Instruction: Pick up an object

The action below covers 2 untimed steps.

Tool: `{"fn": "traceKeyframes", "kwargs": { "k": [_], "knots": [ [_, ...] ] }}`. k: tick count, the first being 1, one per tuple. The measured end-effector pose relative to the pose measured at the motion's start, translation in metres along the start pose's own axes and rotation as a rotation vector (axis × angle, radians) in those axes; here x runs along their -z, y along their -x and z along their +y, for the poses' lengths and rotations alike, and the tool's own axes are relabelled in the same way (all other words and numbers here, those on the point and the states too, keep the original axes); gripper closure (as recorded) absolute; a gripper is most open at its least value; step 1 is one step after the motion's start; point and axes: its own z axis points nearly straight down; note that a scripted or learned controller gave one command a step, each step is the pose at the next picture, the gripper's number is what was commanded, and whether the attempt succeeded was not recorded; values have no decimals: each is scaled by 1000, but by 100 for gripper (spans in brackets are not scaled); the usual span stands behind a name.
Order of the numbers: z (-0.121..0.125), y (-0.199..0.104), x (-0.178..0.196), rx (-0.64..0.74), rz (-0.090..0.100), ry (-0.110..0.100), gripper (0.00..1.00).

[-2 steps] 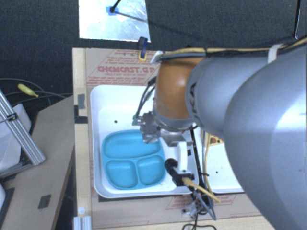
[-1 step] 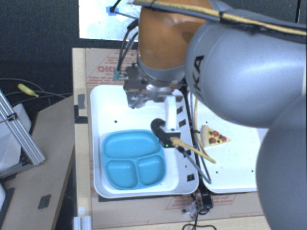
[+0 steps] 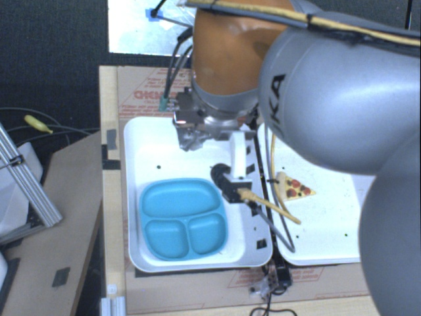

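**Blue tray in left bin — pincer state unreadable**

Your likeliest target is the blue divided tray (image 3: 182, 216), lying flat in the near part of the left bin (image 3: 148, 140), its right edge beside the bin's wall. It has one long compartment at the far side and two smaller ones nearer the camera. It looks like moulded plastic — light, stiff, smooth and prob. slippery. Flat on the floor, it gives no side to pinch; I'd judge a raised rim or a divider ridge the best place to take hold, w/ fingers straddling it. A grip on the flat bottom would likely skid off.

Other candidate: the pizza slice toy (image 3: 294, 188) in the right bin (image 3: 329, 242), near its left wall. Small, thin, probably light; its edges are the only hold.

The pincer (image 3: 192, 139) hangs over the far part of the left bin, beyond the tray and apart from it. You can't tell from this angle whether it's released or clenched — the arm's wrist and cables crowd it. Nothing is visibly in it.

Both bins sit side by side on the tabletop (image 3: 108, 196).
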Motion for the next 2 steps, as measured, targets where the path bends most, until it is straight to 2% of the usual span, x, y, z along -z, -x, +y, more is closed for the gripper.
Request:
{"fn": "traceKeyframes", "kwargs": {
  "k": [2],
  "knots": [
    [1, 0, 21, 14, 1, 3, 100]
  ]
}}
